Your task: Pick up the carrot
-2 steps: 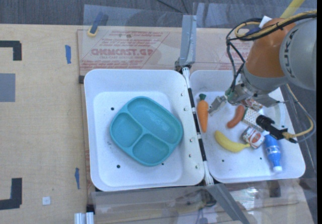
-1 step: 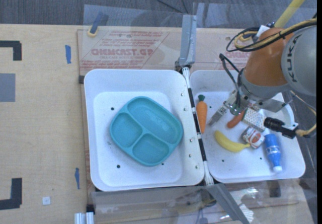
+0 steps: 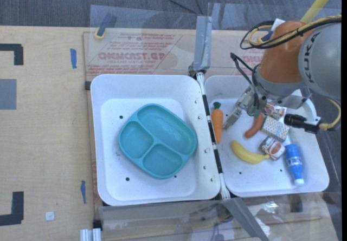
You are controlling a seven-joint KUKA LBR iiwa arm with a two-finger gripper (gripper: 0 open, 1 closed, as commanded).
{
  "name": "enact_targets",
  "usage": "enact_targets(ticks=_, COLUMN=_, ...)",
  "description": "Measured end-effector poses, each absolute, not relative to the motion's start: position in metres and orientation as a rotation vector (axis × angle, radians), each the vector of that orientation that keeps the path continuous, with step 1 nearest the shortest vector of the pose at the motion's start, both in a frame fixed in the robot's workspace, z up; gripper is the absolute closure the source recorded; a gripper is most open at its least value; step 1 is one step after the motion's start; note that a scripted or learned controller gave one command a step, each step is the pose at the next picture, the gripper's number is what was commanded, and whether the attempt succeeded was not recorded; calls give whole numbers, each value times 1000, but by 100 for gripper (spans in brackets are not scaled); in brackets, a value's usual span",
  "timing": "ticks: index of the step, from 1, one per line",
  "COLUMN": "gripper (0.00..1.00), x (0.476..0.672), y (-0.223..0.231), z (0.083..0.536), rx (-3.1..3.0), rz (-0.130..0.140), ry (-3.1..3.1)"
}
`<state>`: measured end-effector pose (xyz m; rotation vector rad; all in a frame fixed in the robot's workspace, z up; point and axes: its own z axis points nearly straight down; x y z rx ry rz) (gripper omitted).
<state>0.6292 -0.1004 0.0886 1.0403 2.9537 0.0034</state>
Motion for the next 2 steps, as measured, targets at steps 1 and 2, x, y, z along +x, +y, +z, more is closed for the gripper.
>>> enact_targets(ticks=1, gripper=100, x=631, y=-102, z=101, rx=1047, rz=10, ry=2942)
enact_targets(ticks=2, gripper=100, x=561, y=-38, z=186, rx=399, rz=3, ry=3113)
